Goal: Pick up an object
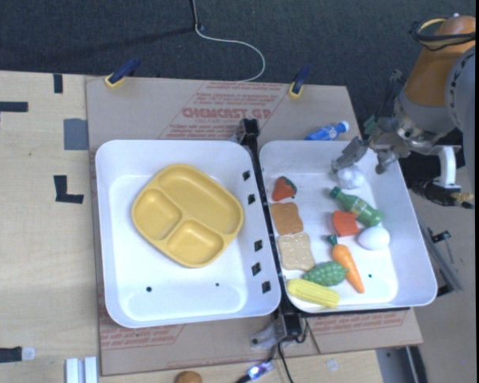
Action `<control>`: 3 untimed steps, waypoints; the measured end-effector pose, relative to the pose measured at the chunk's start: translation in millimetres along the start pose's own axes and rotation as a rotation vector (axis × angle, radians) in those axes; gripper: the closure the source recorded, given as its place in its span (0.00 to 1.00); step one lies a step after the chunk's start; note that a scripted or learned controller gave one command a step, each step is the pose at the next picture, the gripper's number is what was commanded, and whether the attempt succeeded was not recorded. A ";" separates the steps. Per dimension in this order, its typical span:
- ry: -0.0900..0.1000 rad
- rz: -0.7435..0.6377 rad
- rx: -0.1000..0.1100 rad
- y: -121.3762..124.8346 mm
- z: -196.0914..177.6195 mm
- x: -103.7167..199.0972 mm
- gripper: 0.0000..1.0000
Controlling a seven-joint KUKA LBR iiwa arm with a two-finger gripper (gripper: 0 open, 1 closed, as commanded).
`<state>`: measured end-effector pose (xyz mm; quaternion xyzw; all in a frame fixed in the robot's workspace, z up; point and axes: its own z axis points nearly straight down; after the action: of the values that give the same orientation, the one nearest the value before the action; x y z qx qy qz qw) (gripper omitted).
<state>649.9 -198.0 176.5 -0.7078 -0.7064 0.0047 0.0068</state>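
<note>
Spread jaws above a small round white object (350,177), beside a glossy green plastic bottle (356,204).

Right bin (399,214): crowded. Toys packed along left wall and down centre: strawberry (283,188), two crackers (287,218), corn (312,294), green cluster (326,274), carrot (348,266), egg (374,237), green bottle (356,206). You get narrow gaps between these. Free floor: strip along right wall, far left corner.

Left bin (116,214): yellow tray (187,214) fills centre; you have open floor along near edge and corners.

Gripper (366,156) occupies right bin's far side, white ball (350,177) just beside it.

Blue bottle (327,132) lies on worktop beyond right bin.
</note>
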 end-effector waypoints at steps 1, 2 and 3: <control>-0.003 -0.003 -0.015 3.3 -9.8 0.2 0.00; -0.005 -0.005 -0.015 13.8 37.1 1.1 0.00; -0.003 -0.005 -0.011 13.8 91.2 2.9 0.00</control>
<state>662.2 -194.9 85.1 -0.7060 -0.7082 0.0020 0.0018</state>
